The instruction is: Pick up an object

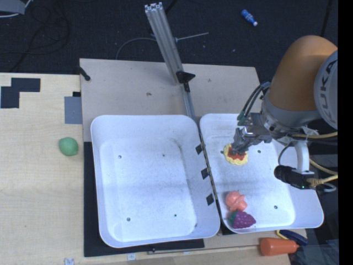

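Over the right bin, camera view: the tool [239,148] is down at the bin's far left part, right on top of a small yellow-and-red toy [237,159], near the divider between the two bins.
Step in hand: by my judgement this is the grasp attempt itself, with the tool lowered onto the toy and no lift begun.
Tool state: cannot tell; its tip merges with the toy from this angle, so whether it has closed on anything is unclear.
Contact: the tool's tip appears to touch or sit just above the toy's top; I would not call the toy held.
Task's thing: the yellow-and-red toy lies on the floor of the right bin [265,217], toward its far left corner.
Other things in that bin: a pink-orange toy [236,200] and a purple grape-like toy [242,220] lie just beside each other at the near left corner, well apart from the tool.
Left bin: the left bin [110,127] sits beside the right one, sharing the clipped divider.
On the table: a green ball [68,146] rests left of the bins; an orange carrot-like toy [277,245] lies at the near edge by the right bin.
Next move calls for: a firm closing on the toy, then a straight lift clear of the bin wall; a shallow grip on so low an object could well slip.
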Controlling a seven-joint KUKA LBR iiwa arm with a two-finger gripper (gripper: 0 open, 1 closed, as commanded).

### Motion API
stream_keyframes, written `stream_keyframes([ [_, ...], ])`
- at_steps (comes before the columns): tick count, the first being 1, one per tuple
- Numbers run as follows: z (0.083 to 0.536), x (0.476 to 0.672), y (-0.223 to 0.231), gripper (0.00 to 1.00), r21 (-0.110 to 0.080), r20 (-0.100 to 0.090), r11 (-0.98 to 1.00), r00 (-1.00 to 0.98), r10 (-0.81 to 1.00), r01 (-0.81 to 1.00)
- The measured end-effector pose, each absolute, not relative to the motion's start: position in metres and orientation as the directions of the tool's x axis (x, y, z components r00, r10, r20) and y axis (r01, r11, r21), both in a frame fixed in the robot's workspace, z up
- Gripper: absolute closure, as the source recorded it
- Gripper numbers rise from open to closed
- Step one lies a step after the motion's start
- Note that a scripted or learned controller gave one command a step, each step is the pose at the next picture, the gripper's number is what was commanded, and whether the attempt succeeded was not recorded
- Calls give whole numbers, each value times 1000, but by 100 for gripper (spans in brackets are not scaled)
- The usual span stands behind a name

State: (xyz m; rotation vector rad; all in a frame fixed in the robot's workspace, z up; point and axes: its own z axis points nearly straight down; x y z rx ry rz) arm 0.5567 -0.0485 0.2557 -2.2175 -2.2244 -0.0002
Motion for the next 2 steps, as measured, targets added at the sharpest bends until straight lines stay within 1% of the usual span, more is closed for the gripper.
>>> stream_keyframes([
  [1,249,571,-5,100,-1,0,2,-2,1000,1000],
  [2,244,584,53,100,-1,1,3,-3,1000,1000],
])
